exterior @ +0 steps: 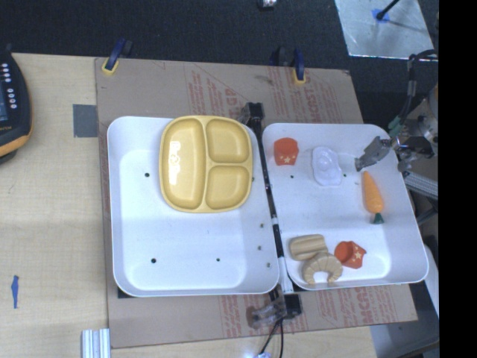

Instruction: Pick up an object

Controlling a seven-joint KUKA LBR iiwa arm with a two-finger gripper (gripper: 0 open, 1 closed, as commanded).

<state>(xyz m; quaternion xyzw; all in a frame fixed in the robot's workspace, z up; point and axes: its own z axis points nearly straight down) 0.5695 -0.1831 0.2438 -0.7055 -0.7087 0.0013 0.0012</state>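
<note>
The right bin (402, 271) holds several small items. A red block (285, 152) lies at its back left, with a clear plastic piece (326, 165) beside it. An orange carrot (372, 195) lies near the right wall. At the front sit a tan bread roll (308, 245), a croissant (321, 268) and a red piece with a star (349, 253). My gripper (373, 154) reaches in over the bin's back right corner, just above the carrot's top end and right of the clear piece. Nothing shows in its grasp.
The left bin (134, 252) carries a yellow three-compartment plate (206, 162) at its back. A black and orange pendant (10, 110) lies on the bench at far left. Blue clamps (298, 67) hold the cardboard's back edge.
</note>
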